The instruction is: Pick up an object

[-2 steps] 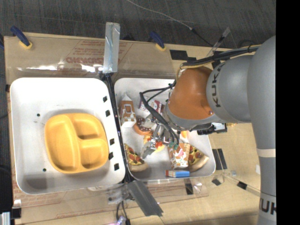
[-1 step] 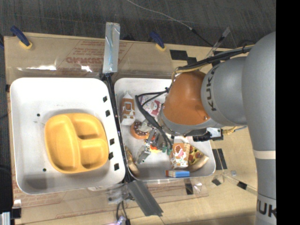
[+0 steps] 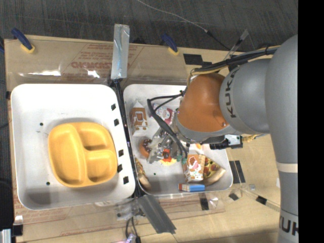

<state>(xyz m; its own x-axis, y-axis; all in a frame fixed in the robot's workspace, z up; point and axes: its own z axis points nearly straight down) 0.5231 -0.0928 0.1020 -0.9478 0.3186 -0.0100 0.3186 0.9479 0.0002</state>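
A yellow divided tray (image 3: 82, 153) is lying alone in the left bin (image 3: 25, 103). The right bin (image 3: 223, 184) is holding a jumble of small objects (image 3: 200, 167), among them a pizza-slice toy (image 3: 215, 170) and a blue-and-red tube (image 3: 191, 187). The claw (image 3: 163, 147) is hanging low over that clutter; its grip cannot be told.
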